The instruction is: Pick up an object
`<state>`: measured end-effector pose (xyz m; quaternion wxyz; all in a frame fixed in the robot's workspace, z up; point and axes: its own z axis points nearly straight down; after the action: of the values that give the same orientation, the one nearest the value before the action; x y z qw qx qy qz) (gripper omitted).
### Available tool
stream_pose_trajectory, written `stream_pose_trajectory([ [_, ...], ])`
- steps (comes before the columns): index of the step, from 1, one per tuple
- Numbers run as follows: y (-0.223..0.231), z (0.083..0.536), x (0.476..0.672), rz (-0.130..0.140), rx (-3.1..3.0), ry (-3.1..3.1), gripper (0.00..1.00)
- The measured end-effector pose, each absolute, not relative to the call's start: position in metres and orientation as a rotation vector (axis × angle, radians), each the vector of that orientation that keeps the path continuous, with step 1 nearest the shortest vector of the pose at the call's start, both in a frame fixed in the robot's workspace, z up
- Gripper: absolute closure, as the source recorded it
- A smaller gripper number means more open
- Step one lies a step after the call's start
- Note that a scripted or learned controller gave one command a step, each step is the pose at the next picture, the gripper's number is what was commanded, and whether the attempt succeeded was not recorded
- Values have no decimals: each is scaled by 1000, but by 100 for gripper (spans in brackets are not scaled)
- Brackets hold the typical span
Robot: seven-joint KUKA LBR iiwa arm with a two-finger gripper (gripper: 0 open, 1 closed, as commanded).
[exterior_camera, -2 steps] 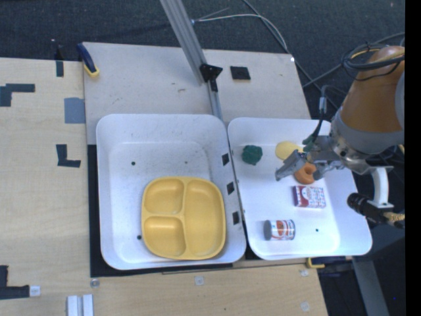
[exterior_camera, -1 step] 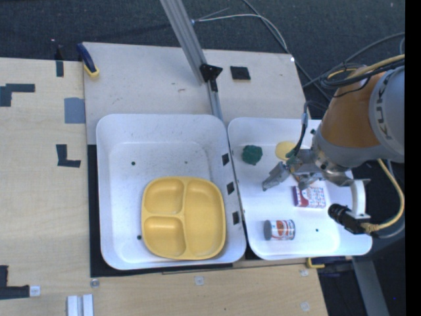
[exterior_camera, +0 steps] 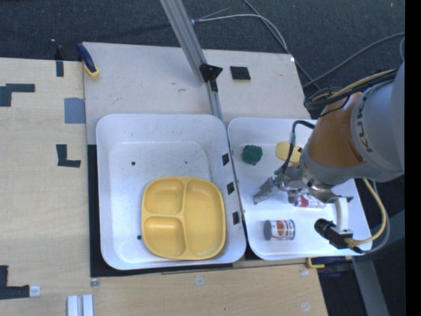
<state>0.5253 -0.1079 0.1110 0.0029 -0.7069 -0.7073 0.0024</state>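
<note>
Yellow is the first thing we see on the left: a yellow tray (exterior_camera: 183,217) with four sections lies in the left bin (exterior_camera: 112,176), down near the front wall. The back half of that bin is bare white floor, so there is lots of room there.

Next comes the right bin (exterior_camera: 256,127). A small green object (exterior_camera: 251,154) sits near its back left, with bare floor all around it. A can (exterior_camera: 280,230) with a red label lies on its side near the front wall, with a little room on each side.

The grey and orange arm (exterior_camera: 342,137) bends down over the right bin. Its gripper (exterior_camera: 266,191) points left, between the green object and the can, touching neither. Its fingers look a little apart and hold nothing. A bit of a yellow object (exterior_camera: 284,151) peeks out beside the arm.
</note>
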Motion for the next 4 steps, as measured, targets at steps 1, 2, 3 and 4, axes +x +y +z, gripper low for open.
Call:
stream_pose_trajectory([
  [1, -108, 85, 526, 2, -2222, -2222, 0],
  [2, -108, 98, 528, -5, -2223, -2226, 100],
  [3, -107, 140, 529, -1, -2221, -2223, 100],
  [4, -106, 185, 522, -2, -2221, -2224, 100],
])
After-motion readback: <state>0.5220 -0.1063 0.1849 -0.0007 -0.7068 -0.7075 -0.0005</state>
